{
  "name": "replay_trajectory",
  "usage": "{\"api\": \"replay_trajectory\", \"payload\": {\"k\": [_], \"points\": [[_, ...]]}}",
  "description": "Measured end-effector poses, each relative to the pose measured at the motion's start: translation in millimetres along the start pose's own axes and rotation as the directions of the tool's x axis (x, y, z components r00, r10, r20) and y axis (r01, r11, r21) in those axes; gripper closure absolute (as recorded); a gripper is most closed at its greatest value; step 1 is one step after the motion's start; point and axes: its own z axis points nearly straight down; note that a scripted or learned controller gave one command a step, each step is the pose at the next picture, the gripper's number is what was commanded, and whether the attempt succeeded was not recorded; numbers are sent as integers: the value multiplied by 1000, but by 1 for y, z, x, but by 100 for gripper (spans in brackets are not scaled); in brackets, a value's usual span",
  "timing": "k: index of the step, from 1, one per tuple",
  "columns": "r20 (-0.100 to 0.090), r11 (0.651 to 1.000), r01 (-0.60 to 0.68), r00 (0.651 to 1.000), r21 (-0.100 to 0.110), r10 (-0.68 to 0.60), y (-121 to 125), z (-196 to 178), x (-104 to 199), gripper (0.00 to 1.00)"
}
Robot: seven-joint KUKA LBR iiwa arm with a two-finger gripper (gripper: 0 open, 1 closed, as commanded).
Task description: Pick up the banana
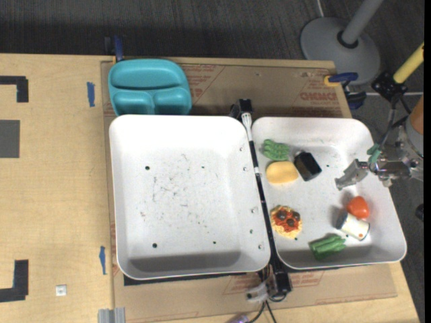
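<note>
Lying nearest the front wall of the right bin (397, 247) is a green vegetable toy (328, 245); just beside it to the right sits a red-and-white toy (357, 217), and to the left a small pizza-like disc (286, 221); further back, close to the divider between the bins, rests the banana (283, 173), a stubby yellow piece; a black block (307, 165) sits against its right side, between it and the gripper (351, 173), which hangs over the bin's right part, well apart from the banana; whether it is open or closed I cannot tell, and nothing shows in its grasp; a leafy green toy (275, 149) lies just behind the banana; the left bin (135, 180) stands alongside; a teal tray (149, 86) sits farthest back.
</note>
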Motion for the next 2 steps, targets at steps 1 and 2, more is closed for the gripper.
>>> {"api": "replay_trajectory", "payload": {"k": [1,2], "points": [[0,995,-104,995,1,104,6,141,48,0],[0,994,-106,994,-2,106,7,131,47,100]]}}
